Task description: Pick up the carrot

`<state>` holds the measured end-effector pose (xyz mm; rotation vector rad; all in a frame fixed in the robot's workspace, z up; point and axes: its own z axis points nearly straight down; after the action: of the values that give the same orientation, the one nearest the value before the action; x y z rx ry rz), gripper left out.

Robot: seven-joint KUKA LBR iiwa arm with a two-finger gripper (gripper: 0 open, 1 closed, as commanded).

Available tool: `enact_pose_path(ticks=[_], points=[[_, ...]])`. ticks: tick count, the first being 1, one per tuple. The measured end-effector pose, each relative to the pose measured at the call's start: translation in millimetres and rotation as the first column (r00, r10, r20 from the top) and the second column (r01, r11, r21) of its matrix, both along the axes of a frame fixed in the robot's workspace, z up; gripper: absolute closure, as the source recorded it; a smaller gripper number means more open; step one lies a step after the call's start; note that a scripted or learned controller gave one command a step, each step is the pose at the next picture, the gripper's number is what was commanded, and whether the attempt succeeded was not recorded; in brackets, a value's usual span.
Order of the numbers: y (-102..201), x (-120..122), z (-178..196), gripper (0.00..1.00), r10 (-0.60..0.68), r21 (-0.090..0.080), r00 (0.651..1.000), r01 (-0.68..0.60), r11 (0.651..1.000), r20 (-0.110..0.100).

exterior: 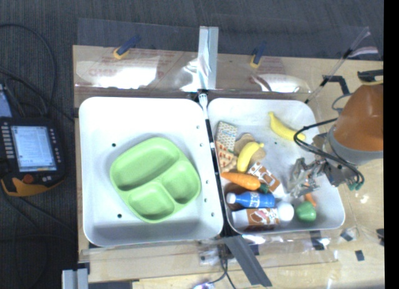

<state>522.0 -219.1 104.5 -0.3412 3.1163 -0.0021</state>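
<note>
Nearest the camera, along the front wall of the right bin [330,219], a bottle with a white cap and a blue label [252,200] lies on its side, and a darker bottle with a red-brown label [260,217] lies just in front of it; the print on both is too small to read. A small green round thing [305,212] sits at that bin's front right corner.

Just behind the bottles lies the carrot [240,180], orange, stretched left to right, close to the wall between the bins. A small packet with red and white marks [265,175] touches its right end.

The tool [303,180] hangs over the right side of the same bin, to the right of the carrot and apart from it, with the packet between them. I cannot tell how its fingers stand; nothing shows between them.

Farther back are a yellow banana [248,154], a patterned packet [226,137] whose print I cannot read, and a second banana [282,127] near the back wall.

The left bin [100,119] holds a green divided tray [156,177]. Off the worktop [143,70] to the left, a handheld screen unit [31,151] lies on the floor, its text unreadable.
</note>
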Motion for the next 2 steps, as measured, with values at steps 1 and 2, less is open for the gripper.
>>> enact_pose_path(ticks=[1,2], points=[[-3,-17,79,1.00,0.235,0.001,0.972,-0.235,0.972,-0.006],[-2,-18,43,1.00,0.442,0.006,0.897,-0.441,0.897,-0.010]])
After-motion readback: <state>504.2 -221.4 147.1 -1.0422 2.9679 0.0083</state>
